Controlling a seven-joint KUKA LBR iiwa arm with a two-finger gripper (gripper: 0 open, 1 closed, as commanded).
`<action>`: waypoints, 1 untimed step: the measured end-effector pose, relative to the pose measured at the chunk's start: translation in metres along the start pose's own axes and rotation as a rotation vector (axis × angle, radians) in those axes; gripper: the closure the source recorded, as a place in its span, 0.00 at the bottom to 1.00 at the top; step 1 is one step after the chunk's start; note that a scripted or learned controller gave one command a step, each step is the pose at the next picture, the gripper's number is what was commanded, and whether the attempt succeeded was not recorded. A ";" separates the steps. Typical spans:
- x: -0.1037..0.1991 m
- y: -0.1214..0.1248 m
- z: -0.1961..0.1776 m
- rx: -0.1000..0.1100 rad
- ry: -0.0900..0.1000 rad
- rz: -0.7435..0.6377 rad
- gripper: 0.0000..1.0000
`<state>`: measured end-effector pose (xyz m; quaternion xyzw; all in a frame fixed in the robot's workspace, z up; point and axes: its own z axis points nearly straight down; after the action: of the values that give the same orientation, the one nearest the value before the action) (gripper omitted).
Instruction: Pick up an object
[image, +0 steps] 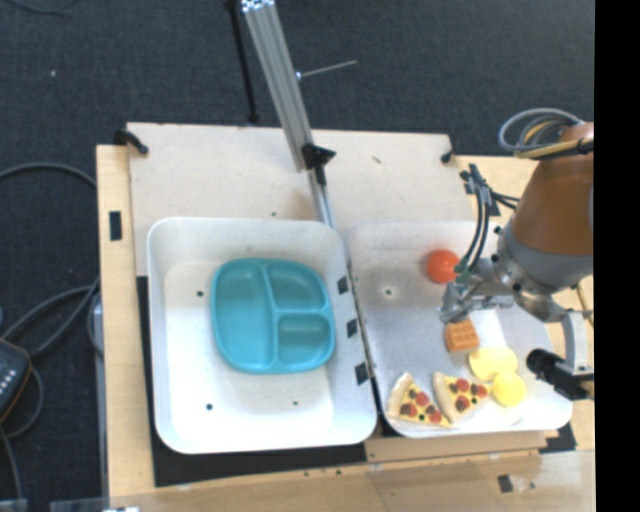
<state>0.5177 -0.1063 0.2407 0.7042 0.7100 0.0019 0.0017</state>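
Bench (230, 170) with two white bins side by side; arm (555, 215) comes in from the right, over the right bin (400, 260). Left bin (180, 400) is well left of the gripper (462, 303) and holds a teal divided plate (272, 315), flat, well apart from the tool. Everything graspable is in the right bin. Two pizza slices (440, 398) lie side by side toward the near edge, below and a bit left of the gripper, not touching it. Yellow pieces (497, 375) sit below-right of the gripper, just beside the pizza. Red-orange ball (442, 265) is just above-left of the gripper, near it but apart. Small orange waffle-like block (461, 335) lies directly under the fingertips, closest item; contact unclear. Can't tell whether the gripper is wide or narrow, and nothing visibly held.
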 end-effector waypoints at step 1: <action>0.056 0.010 -0.010 0.002 0.001 -0.001 1.00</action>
<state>0.5276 -0.0506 0.2509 0.7039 0.7103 0.0017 0.0007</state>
